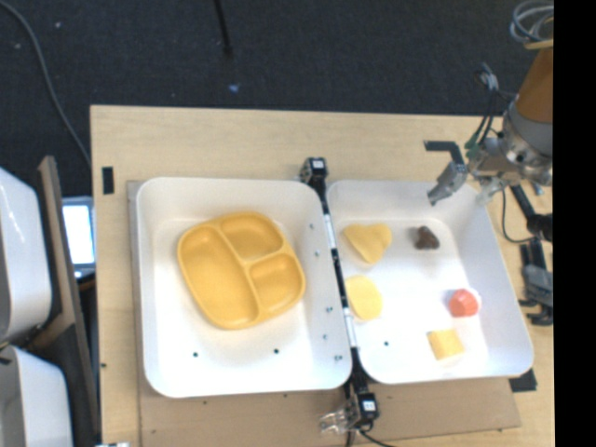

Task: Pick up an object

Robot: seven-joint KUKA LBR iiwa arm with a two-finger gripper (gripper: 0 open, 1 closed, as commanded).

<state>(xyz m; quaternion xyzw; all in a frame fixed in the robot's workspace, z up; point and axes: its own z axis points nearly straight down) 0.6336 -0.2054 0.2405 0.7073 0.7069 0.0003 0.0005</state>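
Approach step, nothing picked yet — gripper (445, 177) hovers above the right bin's (484, 361) far rim, claw state not discernible; nearest candidate, small brown object (426, 238), lies just below it in-frame — next: descend and centre over it

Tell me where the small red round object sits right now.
The small red round object lies in the right white bin, near its right wall, just above the yellow cube-shaped piece.

The light is bright and even. The white bins (233, 371) glow a little, with small soft shadows. The whole picture looks slightly fuzzy.
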